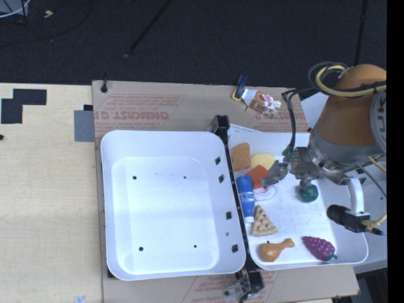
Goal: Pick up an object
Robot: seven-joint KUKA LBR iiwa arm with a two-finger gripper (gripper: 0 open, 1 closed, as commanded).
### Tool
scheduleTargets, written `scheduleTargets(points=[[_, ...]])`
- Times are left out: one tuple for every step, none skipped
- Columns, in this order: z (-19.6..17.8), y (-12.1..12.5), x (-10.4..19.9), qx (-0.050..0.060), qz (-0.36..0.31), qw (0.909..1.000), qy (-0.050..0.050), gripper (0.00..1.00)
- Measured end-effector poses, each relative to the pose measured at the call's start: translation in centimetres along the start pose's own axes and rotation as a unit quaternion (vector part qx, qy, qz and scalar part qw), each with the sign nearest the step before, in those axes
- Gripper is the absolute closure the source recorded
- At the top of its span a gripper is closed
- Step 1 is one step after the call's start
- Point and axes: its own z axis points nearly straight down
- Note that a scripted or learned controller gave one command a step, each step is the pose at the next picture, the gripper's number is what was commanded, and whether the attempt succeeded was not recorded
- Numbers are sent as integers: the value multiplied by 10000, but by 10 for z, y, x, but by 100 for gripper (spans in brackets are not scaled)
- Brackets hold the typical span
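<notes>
Bench surface is pale board under a cardboard sheet, with two shallow white bins side by side against dark flooring behind. Gripper (pixel 273 177) sits low in the right bin (pixel 353 252), reaching in from the right beneath the grey arm (pixel 346 142) and its orange band; whether it is spread or closed cannot be told at this resolution, and nothing is visibly between its tips. Its tip hangs directly over the red block (pixel 257 176), which lies against the yellow piece (pixel 262 161) and beside the orange-brown piece (pixel 240 156); judged target is one of this cluster, most likely the red block. Crowding there makes a clean pinch doubtful, since neighbours touch.

Further out: blue bottle (pixel 245 195) lies along the divider (pixel 230 188), probably pushed there by the bin wall. Pizza slice (pixel 262 223) sits just below it. Drumstick (pixel 276 249) and purple grapes (pixel 319 247) rest near the front rim, apart from each other. Teal object (pixel 308 192) lies under the wrist. Left bin (pixel 113 169) holds no candidates.

Pick judged not yet achieved; descent or closure appears to be the step in hand
</notes>
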Motion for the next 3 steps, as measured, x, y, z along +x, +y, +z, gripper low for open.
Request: scheduleTargets(points=[[98, 60, -17, -11, -8, 10000, -19, 0], [-145, 77, -29, -111, -6, 9999, -27, 0], [30, 95, 42, 50, -26, 10000, 11, 0]])
